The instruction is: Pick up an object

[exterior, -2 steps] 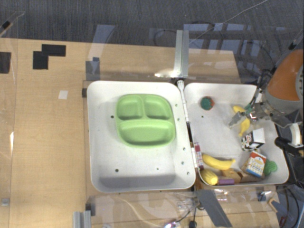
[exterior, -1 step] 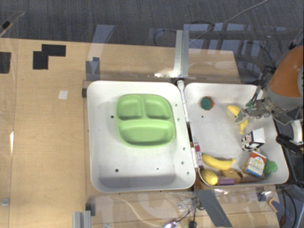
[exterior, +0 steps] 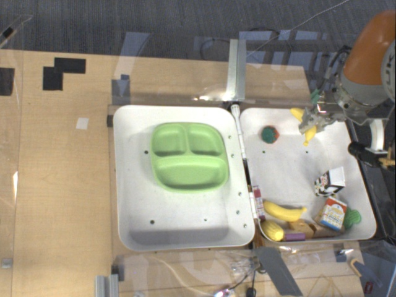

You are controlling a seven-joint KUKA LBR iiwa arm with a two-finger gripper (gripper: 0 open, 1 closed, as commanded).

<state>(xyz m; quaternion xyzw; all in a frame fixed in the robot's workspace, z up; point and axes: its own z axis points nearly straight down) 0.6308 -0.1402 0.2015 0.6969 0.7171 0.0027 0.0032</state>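
The small yellow plastic piece (exterior: 307, 130) lies at the far end of the right white bin (exterior: 281, 181), right under the gripper (exterior: 311, 121), touching or nearly so. This looks like the grasp step; whether the gripper is open or closed I cannot tell, so the next move calls for a sure closure before lifting.

A pale wood table (exterior: 62, 184) carries black block markings (exterior: 62, 72) near its far left corner. Beyond the markings lies dark grey carpet floor (exterior: 154, 11). Right of the markings, a metal post (exterior: 237, 70) stands upright. A thin white cable (exterior: 322, 14) crosses the carpet beyond the post.
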